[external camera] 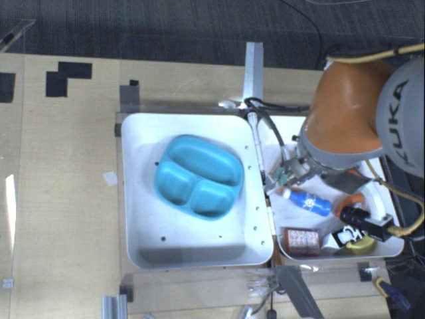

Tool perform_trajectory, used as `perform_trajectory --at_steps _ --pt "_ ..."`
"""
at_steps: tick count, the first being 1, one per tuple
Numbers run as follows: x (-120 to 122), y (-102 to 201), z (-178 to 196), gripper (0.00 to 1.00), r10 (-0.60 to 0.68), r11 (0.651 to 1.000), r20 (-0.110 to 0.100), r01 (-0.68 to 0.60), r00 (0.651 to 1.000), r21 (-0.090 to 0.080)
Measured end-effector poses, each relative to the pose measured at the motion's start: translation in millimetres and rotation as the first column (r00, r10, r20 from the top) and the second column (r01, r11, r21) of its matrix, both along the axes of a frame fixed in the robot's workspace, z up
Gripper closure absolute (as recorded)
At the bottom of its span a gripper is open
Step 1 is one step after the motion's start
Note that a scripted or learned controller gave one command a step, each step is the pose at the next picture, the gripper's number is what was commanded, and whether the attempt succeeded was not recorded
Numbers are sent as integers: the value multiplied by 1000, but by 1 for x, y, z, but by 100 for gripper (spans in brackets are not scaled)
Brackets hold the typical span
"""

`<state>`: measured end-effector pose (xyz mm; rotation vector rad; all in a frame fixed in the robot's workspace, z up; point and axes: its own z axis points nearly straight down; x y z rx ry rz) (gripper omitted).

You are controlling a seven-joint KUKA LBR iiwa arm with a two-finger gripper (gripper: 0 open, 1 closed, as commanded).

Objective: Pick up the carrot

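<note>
On the counter (66, 198), the left bin (139, 244) holds a blue divided tray (198, 176), set a little toward the back; right of that tray, across the shared rims, the right bin (392, 244) holds a blue bottle with a white cap (307, 202), a small printed box (302, 241) near the front rim, a yellow thing (362, 245), and the carrot (353, 201), an orange piece just right of the bottle; the pincer (290, 173) hangs over this bin, left of the carrot; its grip cannot be told.
</note>
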<state>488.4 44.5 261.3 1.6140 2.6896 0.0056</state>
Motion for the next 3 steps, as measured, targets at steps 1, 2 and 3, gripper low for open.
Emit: perform_trajectory --at_steps 1,2,3 --pt "29 39 -29 100 -423 906 -4 423 906 1" --pt "4 -14 -38 100 -387 922 -3 387 922 1" --pt "4 -14 -38 0 -387 922 -3 387 922 1"
